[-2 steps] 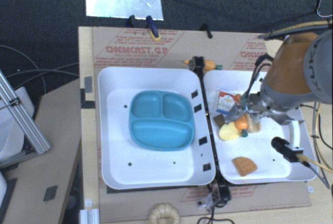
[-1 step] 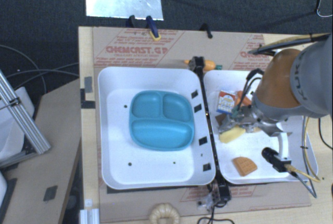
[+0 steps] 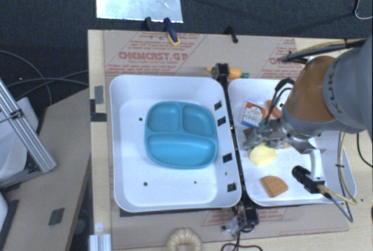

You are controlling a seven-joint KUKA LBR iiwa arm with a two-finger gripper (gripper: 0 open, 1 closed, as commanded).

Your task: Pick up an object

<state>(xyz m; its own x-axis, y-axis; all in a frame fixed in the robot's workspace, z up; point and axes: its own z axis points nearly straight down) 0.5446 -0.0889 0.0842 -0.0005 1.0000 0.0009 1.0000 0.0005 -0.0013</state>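
Observation:
My gripper [image 3: 260, 138] hangs low in the right bin [image 3: 333, 196], near its left wall. Just below it, touching or nearly so, lies a pale yellow rounded object [image 3: 263, 155]. A small white carton with blue and red print [image 3: 252, 114] lies just above the gripper. An orange object [image 3: 269, 108] peeks out beside the carton, partly hidden by the arm. A brown biscuit-like piece [image 3: 274, 186] rests near the bin's front edge. Nothing is seen held.
The left bin [image 3: 131, 186] holds a blue divided plate [image 3: 180, 134]. The arm's grey and orange body [image 3: 326, 95] covers the right bin's far right part. A divider with black clips [image 3: 230, 139] runs between the bins.

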